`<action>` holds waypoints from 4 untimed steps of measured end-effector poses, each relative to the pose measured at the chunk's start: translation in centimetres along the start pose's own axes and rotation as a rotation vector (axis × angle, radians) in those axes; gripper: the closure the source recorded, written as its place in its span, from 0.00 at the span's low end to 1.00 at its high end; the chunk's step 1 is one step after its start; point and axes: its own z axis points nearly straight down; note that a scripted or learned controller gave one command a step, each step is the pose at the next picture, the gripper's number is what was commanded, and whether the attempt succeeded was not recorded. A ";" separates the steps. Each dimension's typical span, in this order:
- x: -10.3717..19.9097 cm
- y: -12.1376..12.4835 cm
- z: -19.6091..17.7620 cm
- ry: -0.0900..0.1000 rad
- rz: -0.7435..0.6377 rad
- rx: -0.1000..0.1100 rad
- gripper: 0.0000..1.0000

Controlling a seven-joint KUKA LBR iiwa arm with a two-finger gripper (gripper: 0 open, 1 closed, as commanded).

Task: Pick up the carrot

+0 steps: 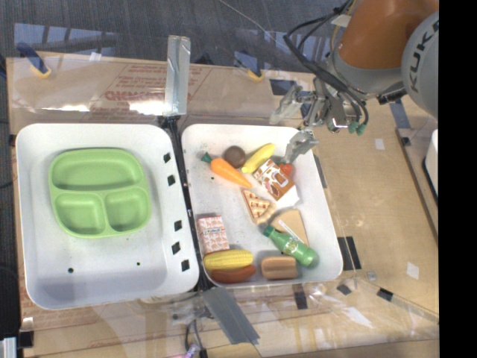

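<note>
Hand [298, 129] spread wide, empty, over the right bin's [328, 222] far rim (carrot [227, 171] nearby).

Arm [395, 36] cut off (top right edge)

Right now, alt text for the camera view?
The carrot lies untouched in the right bin among toy food, while the gripper hovers over that bin's upper right corner. The left bin holds a green tray.
</note>
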 end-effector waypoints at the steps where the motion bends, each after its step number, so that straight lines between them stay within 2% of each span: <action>1: -0.9 2.3 17.0 0.011 -0.026 -0.005 0.00; 2: 3.6 7.3 18.8 -0.007 -0.152 -0.002 0.00; 3: 3.5 7.5 17.7 -0.009 -0.160 -0.001 1.00; 4: -1.3 -1.4 4.3 -0.015 -0.166 0.005 1.00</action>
